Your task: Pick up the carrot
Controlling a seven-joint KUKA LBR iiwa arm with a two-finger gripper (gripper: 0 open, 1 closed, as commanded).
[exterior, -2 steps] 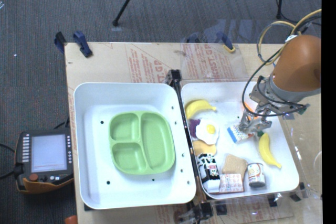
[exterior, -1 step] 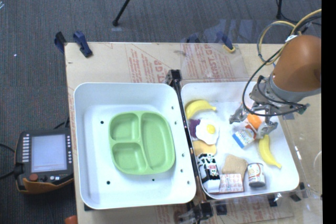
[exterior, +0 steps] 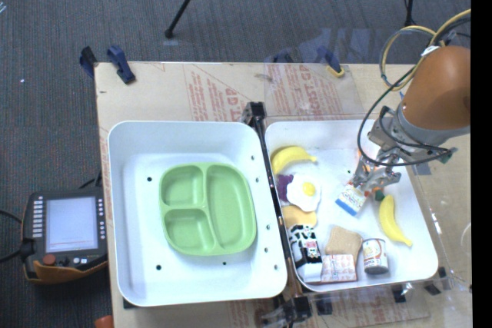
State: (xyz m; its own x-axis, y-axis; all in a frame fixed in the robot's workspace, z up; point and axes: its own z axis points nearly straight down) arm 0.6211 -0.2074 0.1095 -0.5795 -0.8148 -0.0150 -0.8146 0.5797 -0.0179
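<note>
Gripper [exterior: 374,179] sits low just left of the banana [exterior: 394,220], can't tell its state tbh. Carrot pick prob not done yet.

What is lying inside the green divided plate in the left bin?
Nothing visible: all three compartments of the green plate show bare green surface. What is under the plate, on the bin floor, is covered.

The grey KUKA arm [exterior: 430,100] enters from the right edge of the frame, its orange band uppermost at upper right, wrist angled down and leftward; yellow and black cables loop above it, while the two-finger gripper [exterior: 374,179] hangs low at right of centre, pointing downward
</note>
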